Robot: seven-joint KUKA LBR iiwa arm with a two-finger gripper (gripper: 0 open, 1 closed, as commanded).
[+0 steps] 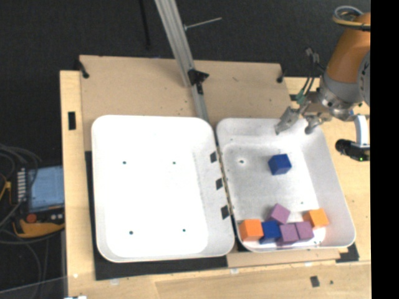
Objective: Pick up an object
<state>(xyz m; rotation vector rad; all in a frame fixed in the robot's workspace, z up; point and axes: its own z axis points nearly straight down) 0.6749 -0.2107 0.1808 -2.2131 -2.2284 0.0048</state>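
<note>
Blue cube [280, 164] sits alone on the floor of the right bin [249, 136], roughly in the bin's upper middle, apart from every other block. The hand [297, 123] hangs over the bin's far rim, above and a little to the right of that cube in the camera view, well clear of it. Its two fingers [285, 121] are spread apart, pointing down toward the bin with nothing between them. The grey wrist and the orange band of the arm [346, 55] rise away to the upper right.

The remaining blocks are gathered along the near edge of the right bin, far from the hand. An orange cube [252, 229] lies at the left of this cluster, touching a second blue cube [271, 230] beside it. A purple cube [280, 214] sits just behind those two, tilted, and two more purple cubes [295, 232] lie side by side to the right, touching each other. Another orange cube [318, 217] rests at the right end of the group, near the bin's right wall.

The left bin [156, 185] lies beside the right one, their inner edges nearly meeting, with small dark clips along the seam. Both bins rest on the pale wooden worktop [72, 136]. A slanted metal pole [177, 36] runs from the top of the view down to the gap between the bins. To the far left, off the worktop, a control pendant with a blue screen [43, 189] lies among cables.
</note>
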